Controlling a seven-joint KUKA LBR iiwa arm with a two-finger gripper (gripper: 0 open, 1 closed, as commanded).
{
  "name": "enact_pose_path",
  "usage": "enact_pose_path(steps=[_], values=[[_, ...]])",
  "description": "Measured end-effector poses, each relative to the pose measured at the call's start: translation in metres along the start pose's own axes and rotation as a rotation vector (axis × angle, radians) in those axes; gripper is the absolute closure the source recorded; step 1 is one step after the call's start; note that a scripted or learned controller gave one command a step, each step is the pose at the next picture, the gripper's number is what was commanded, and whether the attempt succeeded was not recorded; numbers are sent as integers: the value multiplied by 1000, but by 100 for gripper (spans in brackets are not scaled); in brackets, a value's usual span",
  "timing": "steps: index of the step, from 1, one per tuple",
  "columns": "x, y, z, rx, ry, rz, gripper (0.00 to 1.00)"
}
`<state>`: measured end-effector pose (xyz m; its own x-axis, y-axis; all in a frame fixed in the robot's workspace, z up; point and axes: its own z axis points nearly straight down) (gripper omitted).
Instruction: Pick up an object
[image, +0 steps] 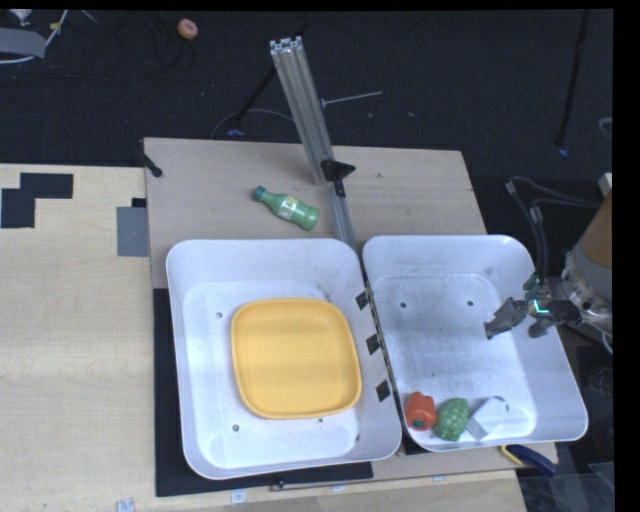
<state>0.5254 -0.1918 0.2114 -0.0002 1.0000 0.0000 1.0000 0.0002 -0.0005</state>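
The end effector hangs over the right bin's far side, fingers apart, holding nothing. The red pepper and green toy sit touching in the near corner, so a grab might slip or hit the wall.

Robot lab: bench with two white bins, metal rail and cables on dark floor far from claw.
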Motion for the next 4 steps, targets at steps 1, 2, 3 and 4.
enact_pose_path(steps=[1, 2, 3, 4], values=[[0, 0, 0, 0, 0, 0, 0], [9, 2, 48, 4, 1, 0, 0], [13, 4, 110, 6, 2, -1, 0], [13, 4, 120, -1, -1, -1, 0]])
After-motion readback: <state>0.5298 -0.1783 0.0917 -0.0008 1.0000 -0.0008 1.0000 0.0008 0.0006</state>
